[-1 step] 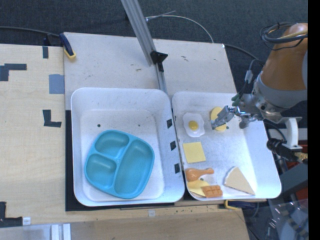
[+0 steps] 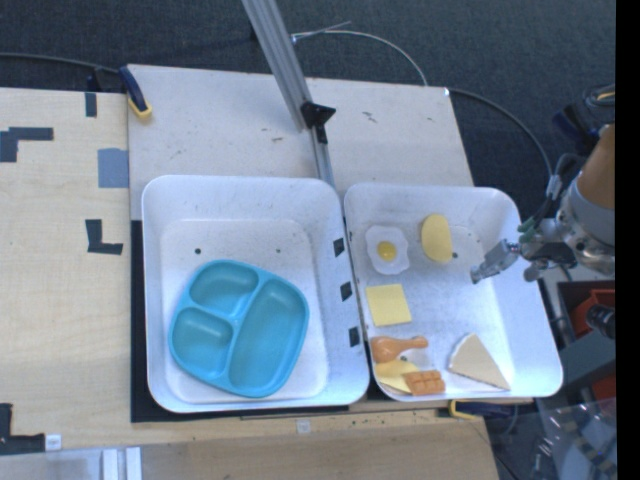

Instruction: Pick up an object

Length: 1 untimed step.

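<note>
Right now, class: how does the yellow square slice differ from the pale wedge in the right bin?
The yellow square slice is four-sided and bright yellow; the pale wedge is triangular and cream-white. The slice lies mid-bin, the wedge at the near right corner. Both lie flat in the right bin, apart from the gripper.

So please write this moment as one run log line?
phase: approach | pincer: over right bin right edge, holds nothing | right bin: fried egg, lemon, cheese slice | left bin: blue plate

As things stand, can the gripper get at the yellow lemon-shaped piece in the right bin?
Probably yes. The gripper hangs over the right bin just right of the yellow lemon-shaped piece, with bare bin floor between them. The fried egg lies on the lemon's far side, apart from it.
</note>
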### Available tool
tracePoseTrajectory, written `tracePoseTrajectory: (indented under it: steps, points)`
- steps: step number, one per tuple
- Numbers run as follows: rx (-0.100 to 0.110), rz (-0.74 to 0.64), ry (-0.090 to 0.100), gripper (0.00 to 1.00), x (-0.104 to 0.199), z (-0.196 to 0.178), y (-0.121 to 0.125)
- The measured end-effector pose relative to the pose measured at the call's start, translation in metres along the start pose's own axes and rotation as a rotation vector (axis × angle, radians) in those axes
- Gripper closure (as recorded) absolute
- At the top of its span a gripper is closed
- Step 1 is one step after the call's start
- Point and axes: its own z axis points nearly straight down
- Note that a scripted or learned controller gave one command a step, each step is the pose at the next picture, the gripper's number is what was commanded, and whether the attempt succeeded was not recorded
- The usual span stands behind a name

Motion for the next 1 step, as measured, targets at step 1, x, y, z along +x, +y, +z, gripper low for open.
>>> tracePoseTrajectory:
  steps: [1]
  points:
    - [-0.004,-0.009,0.003,1.00,0.0055,-0.0111,0.0027]
